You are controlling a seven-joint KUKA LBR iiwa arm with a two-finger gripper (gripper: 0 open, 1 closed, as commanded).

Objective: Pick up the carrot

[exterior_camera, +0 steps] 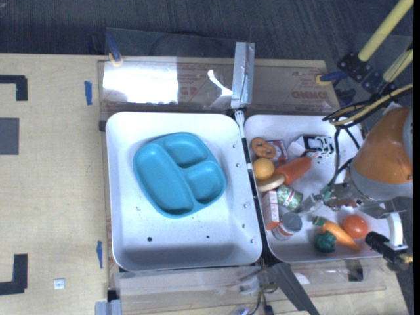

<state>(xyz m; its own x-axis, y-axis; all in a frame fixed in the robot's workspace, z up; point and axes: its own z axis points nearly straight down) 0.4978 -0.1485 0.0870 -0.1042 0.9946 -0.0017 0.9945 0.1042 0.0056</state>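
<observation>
Now the carrot [340,231] is seen low in the right bin [298,125], lying between a red tomato [355,225] and a green piece [325,241]. The gripper [323,199] is hung just above and left of it, near a small jar [289,223]; whether it is spread or closed cannot be told. A blue tray [178,172] is set in the left bin [131,235].

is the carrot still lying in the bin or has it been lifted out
Lying in the bin. The carrot rests flat on the right bin's floor beside a red tomato, and nothing grips it.
</observation>
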